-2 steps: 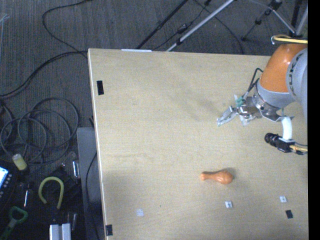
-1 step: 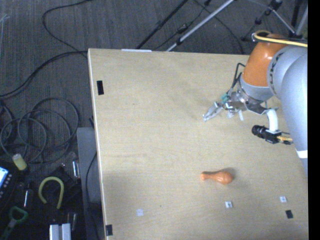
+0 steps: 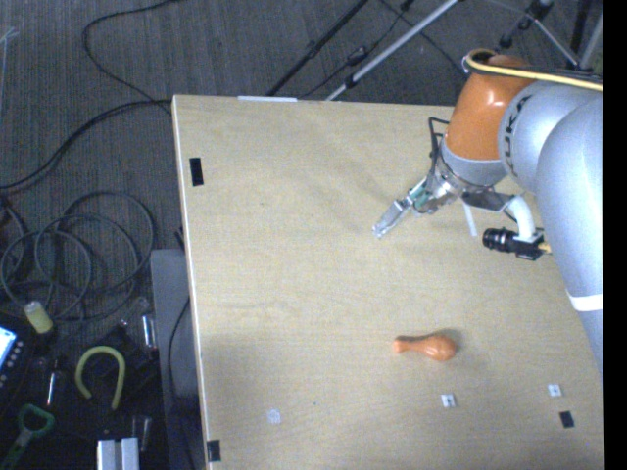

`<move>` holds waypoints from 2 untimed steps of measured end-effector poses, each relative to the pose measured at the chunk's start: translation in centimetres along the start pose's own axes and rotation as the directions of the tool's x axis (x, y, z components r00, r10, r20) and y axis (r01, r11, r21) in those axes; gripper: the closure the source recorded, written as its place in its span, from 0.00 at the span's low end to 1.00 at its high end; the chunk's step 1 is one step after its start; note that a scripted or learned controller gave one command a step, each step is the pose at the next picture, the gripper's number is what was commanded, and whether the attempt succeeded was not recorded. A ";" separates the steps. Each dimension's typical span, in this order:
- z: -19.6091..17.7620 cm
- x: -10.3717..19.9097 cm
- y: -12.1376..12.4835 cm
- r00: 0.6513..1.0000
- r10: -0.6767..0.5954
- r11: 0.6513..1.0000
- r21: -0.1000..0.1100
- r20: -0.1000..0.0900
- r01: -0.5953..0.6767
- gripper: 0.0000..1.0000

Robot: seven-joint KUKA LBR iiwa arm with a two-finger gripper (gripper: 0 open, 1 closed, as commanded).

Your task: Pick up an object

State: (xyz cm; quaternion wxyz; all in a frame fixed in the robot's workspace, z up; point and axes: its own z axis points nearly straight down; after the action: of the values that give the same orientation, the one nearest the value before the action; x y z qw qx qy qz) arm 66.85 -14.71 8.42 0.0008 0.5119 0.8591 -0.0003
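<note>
While my gripper (image 3: 387, 225) hangs over the upper middle of the desk (image 3: 294, 292), I cannot tell its state. The orange object (image 3: 427, 346) lies well apart, nearer the front, untouched; as I judge it, the whole pickup remains.

We look down on a pale tan wooden bench top (image 3: 294, 262) whose surface carries an orange, pear-shaped object (image 3: 427, 346) lying on its side, narrow end toward the left. Just below and right of it we see two small white square tags (image 3: 448, 399) and a small black marker (image 3: 566, 419). Another black marker (image 3: 196, 171) sits near the left edge.
</note>
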 end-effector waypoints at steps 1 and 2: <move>-0.9 0.0 0.1 1.000 0.000 1.000 -0.002 0.000 0.000 1.00; -8.6 1.7 1.0 0.985 0.172 0.985 0.000 -0.001 -0.172 1.00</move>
State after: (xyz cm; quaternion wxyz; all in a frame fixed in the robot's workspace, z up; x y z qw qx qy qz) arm 66.87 -12.72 17.01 0.0004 0.5842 0.8116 0.0000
